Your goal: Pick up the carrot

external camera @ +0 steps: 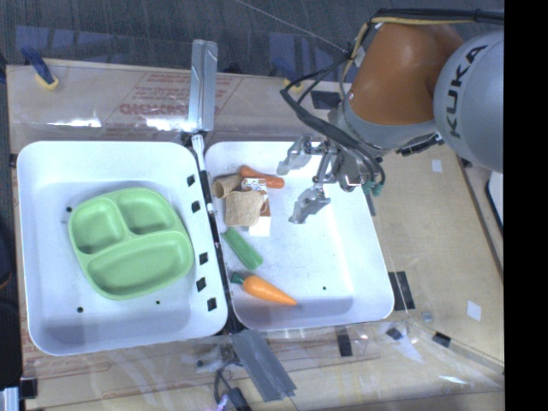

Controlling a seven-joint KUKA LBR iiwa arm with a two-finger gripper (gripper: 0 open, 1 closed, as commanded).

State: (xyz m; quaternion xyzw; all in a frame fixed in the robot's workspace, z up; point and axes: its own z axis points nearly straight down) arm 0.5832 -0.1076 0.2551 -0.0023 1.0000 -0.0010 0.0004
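Fingers of the gripper (301, 182) stand apart with nothing between them, as you can see, over the right bin (364, 264). Your carrot (267, 290) lies near this bin's front edge, well apart from the gripper.

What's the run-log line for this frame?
claw: open, over right bin, holding nothing | carrot: lying near bin's front edge, apart from claw | pick: not yet done

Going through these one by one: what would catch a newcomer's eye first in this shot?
The big grey and orange arm at the upper right, its gripper hanging open over the right bin. Next, the green divided plate in the left bin, and the carrot near the right bin's front edge, apart from the gripper.
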